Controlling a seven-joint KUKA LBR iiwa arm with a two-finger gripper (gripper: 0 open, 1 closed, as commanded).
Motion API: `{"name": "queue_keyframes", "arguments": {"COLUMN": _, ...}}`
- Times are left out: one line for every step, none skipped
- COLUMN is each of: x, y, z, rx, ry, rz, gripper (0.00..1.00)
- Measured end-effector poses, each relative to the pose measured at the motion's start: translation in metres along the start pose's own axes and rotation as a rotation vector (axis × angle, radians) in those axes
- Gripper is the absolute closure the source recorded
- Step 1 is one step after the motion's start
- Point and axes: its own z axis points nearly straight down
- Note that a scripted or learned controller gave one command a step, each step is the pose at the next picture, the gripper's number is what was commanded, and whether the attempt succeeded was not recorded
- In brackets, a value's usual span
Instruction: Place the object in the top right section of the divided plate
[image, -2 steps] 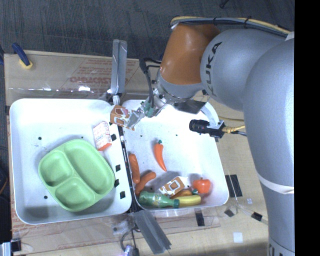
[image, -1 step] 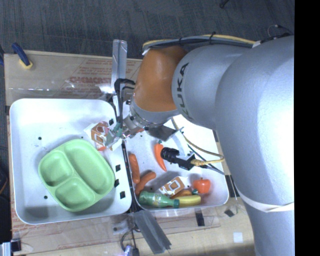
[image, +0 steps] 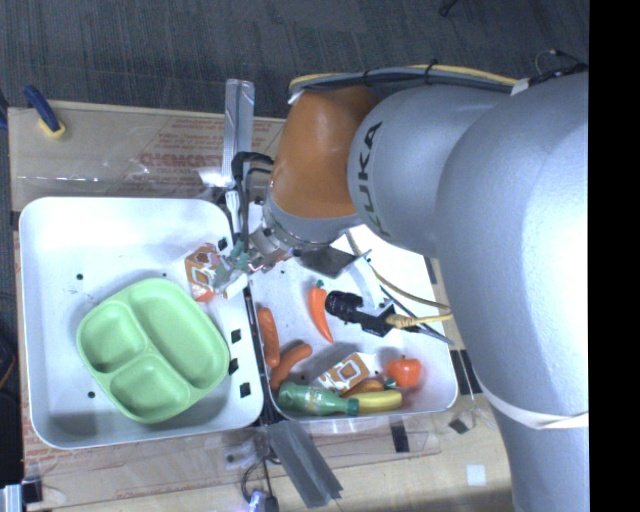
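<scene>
Grey arm hangs over both bins. I cannot tell how the claw stands; it should lower the carton gently above the plate.

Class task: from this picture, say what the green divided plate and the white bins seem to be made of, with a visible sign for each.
Green divided plate: probably moulded plastic, matte; even colour, soft rounded ridges between sections.
White bins: likely plastic, smooth and slightly glossy; rounded corners, faint sheen.
</scene>
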Motion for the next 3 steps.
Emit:
{"name": "queue_keyframes", "arguments": {"x": 0.077, "y": 0.002, "z": 0.036, "rx": -0.002, "ry": -0.001, "rz": 0.01, "gripper": 1.0}}
{"name": "queue_keyframes", "arguments": {"x": 0.168, "y": -0.007, "z": -0.003, "rx": -0.004, "ry": -0.002, "rz": 0.19, "gripper": 1.0}}
{"name": "queue_keyframes", "arguments": {"x": 0.168, "y": -0.007, "z": -0.003, "rx": -0.004, "ry": -0.002, "rz": 0.191, "gripper": 0.0}}
